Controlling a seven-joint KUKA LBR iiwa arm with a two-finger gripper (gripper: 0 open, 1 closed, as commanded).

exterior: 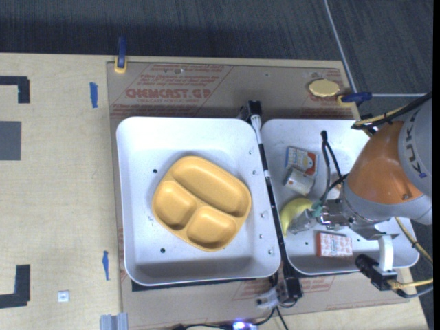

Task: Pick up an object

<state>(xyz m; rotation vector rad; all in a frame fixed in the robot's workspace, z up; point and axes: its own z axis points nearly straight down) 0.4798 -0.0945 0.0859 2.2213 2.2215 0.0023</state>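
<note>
In the right bin (344, 130) lie a small white carton with blue and orange print (300, 165), a round yellow object (294, 212) by the bin's left wall, and a flat red and white packet (333, 244) near the front. My gripper (311, 216) is low in this bin, right at the yellow object's right side and just left of the packet. The orange wrist band (381, 170) and the grey arm cover the bin's right half. Whether the gripper touches the yellow object is unclear.
The left bin (137, 184) holds a large yellow plate (201, 201) with three compartments. Black cables (330, 163) hang from the wrist over the right bin. A divider rail (265, 177) runs between the bins. Cardboard and a round tan disc (324, 87) lie behind the bins.
</note>
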